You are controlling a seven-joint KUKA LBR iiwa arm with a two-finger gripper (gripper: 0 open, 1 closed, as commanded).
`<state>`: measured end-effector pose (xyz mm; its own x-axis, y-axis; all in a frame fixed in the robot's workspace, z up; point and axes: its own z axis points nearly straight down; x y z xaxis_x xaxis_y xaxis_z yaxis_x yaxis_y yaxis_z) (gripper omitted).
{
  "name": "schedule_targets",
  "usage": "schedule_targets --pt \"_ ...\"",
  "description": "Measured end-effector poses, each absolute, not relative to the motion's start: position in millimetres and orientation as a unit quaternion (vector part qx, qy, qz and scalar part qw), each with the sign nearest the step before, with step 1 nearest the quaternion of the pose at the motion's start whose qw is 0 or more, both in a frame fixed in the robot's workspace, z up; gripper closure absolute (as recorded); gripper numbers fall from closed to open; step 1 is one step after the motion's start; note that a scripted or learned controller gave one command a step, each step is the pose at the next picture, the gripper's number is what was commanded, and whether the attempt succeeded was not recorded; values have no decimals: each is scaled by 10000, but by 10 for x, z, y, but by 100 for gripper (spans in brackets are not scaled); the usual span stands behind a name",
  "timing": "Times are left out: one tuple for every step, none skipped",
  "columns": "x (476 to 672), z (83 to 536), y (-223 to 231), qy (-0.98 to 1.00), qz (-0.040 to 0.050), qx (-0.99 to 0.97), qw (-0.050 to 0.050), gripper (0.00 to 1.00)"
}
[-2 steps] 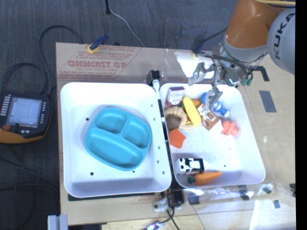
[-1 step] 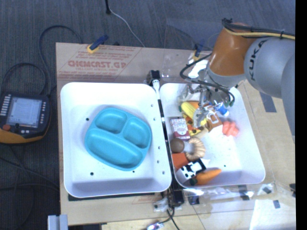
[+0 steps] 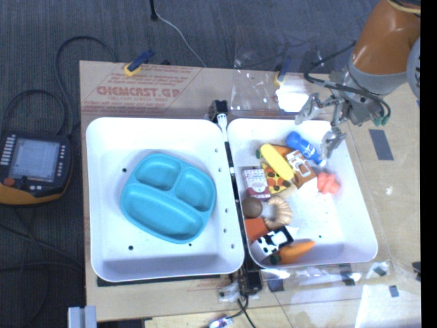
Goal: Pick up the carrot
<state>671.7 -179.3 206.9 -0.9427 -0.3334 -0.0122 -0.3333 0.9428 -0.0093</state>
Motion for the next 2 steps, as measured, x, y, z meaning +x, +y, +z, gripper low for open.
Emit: schedule_targets --pt "6228 898 -1244 9597 -17 -2809 64 0" --pt "6480 898 -1007 9753 -17 -2206 74 0"
